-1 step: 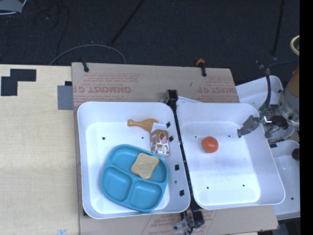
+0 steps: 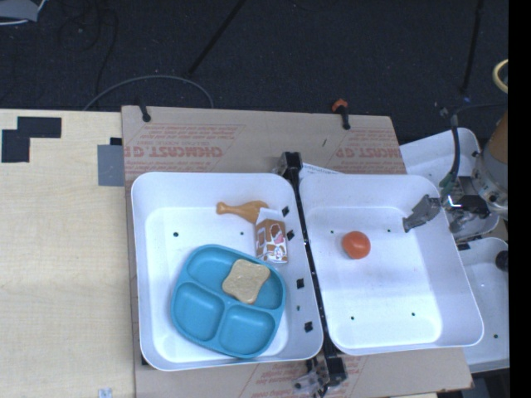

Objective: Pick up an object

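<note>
A small orange-red ball (image 2: 357, 245) lies in the right bin (image 2: 390, 322), left of its middle. My gripper (image 2: 430, 210) hangs over the right bin's far right wall, about a hand's width to the right of the ball and apart from it. It holds nothing that I can see. In the left bin (image 2: 153, 247) a blue divided plate (image 2: 217, 309) carries a tan slice of toast (image 2: 246, 280). A small brown-and-white carton (image 2: 271, 240) stands by the divider, and a tan drumstick-shaped toy (image 2: 241, 210) lies behind it.
A black clamp bar (image 2: 300, 247) runs between the two bins. Both bins rest on a cardboard sheet (image 2: 249, 143) over a pale wooden bench (image 2: 58, 264). White arm hardware and cables (image 2: 465, 164) crowd the right edge.
</note>
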